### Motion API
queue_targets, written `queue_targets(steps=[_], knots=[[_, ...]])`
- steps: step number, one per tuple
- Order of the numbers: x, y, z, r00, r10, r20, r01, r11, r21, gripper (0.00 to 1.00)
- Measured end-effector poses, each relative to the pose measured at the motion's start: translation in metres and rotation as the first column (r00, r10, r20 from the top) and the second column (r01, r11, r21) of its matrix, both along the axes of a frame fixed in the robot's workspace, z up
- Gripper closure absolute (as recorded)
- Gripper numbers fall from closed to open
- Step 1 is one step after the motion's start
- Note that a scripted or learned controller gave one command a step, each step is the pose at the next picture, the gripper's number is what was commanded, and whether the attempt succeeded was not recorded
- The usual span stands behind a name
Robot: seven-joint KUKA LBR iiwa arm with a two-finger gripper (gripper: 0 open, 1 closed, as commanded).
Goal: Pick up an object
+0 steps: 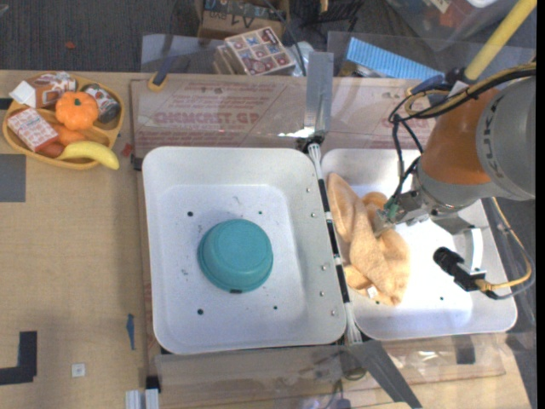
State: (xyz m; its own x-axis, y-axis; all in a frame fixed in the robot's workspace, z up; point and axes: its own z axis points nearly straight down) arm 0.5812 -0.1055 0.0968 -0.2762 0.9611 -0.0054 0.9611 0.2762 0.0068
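Note:
A floppy tan cloth [368, 239] lies along the left side of the right bin [443, 309], with orange pieces [373, 200] peeking out from under it. My gripper [390, 214] reaches down from the right and sits at the cloth's upper right edge, touching or just above it. An upturned teal bowl [236, 254] rests in the middle of the left bin [170, 313], well away from the gripper.
A yellow dish [17, 135] of toy food, with a banana [90, 152] and a small pumpkin [77, 110], stands on the bench at the far left. Boxes and a clear plastic panel [221, 118] line the back. The arm's orange band [456, 147] hangs over the right bin.

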Motion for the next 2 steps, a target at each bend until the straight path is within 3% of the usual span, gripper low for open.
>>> queue_targets(steps=[1, 2], knots=[[0.0, 0.0, 0.0, 1.0, 0.0, 0.0, 0.0, 1.0, 0.0, 0.0], [0.048, 0.003, 0.106, 1.0, -0.023, -0.01, 0.023, 1.0, 0.002, 0.0]])
